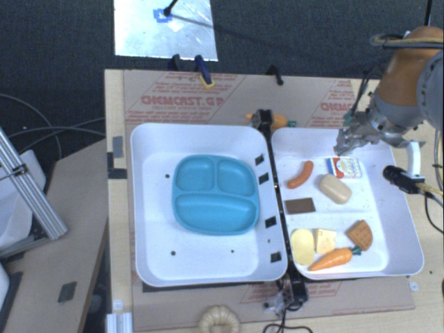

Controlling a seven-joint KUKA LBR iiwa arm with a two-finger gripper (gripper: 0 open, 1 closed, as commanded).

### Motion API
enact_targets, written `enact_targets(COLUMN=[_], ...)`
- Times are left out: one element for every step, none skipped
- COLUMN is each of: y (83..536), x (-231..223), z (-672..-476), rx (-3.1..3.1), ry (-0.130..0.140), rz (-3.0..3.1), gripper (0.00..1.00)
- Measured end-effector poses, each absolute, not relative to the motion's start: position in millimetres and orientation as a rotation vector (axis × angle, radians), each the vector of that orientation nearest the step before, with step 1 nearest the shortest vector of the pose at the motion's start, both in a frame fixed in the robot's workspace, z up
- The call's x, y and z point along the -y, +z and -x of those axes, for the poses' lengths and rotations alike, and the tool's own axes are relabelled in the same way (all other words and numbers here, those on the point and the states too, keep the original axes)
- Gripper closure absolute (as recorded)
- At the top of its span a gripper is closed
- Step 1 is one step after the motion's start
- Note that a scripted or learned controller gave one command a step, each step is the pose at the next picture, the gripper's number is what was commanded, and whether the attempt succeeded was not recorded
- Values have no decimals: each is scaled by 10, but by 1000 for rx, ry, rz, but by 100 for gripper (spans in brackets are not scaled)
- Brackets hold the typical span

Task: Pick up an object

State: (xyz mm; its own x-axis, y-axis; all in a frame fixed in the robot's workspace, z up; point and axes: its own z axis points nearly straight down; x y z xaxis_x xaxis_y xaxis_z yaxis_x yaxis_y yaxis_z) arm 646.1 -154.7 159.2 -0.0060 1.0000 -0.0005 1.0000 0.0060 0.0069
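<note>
The right bin (402,252) holds toy food: a red sausage (300,174), a red-and-white carton (345,166), a beige bread roll (334,189), a brown chocolate square (300,205), a pale yellow round (302,245), a cheese piece (325,241), a waffle cookie (360,234) and an orange carrot (332,258). My gripper (345,144) hangs at the bin's far edge, just above the carton and a little behind it. Nothing shows between its fingers.
The left bin (156,255) holds a blue divided plate (215,193). A black clamp (262,118) sits where the bins meet at the back. A grey metal sheet (165,19) lies beyond the bench, and an aluminium frame (24,186) stands at the left.
</note>
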Motion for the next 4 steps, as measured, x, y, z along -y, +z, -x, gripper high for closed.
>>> enact_targets(y=[2140, 2258, 2243, 2286], x=[1533, 1531, 901, 313], z=[-6581, -6592, -6505, -6425], rx=[-2224, -2225, -2233, -2232], ry=[7, 5, 4, 4], rz=[-2210, -2212, -2210, -2210], gripper=[100, 100, 100, 100])
